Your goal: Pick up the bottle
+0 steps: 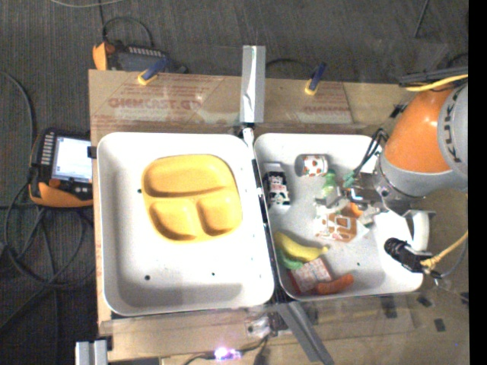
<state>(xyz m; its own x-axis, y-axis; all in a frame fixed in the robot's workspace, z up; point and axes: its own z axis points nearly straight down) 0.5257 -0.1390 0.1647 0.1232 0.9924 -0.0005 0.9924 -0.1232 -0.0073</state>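
1. I see the end effector (351, 198) low over the middle of the right bin (396, 280), under the grey and orange arm (422, 147) that reaches in from the right. I cannot tell its state; the wrist and cables cover it.
2. Directly at the end effector lies a white and orange patterned packet (338, 225), with small green and orange items just beside it. I cannot tell whether anything is touched.
3. The bottle (277, 188), as I judge it, is the small dark and white object standing against the bin's left wall, apart from the end effector. A short can (312, 165) lies between them, nearer the back.
4. Toward the front of the bin I see a banana (298, 247), a red and white packet (308, 274) and a carrot-like piece (336, 284).
5. The left bin (114, 226) holds a yellow divided tray (193, 196).
6. Risks, in my judgement:
   - The end effector sits over the clutter, so a closure here would catch the wrong item.
   - The bottle stands close to the wall; one finger may strike the rim or tip the bottle.
   - A sideways traverse may sweep the can into the bottle.
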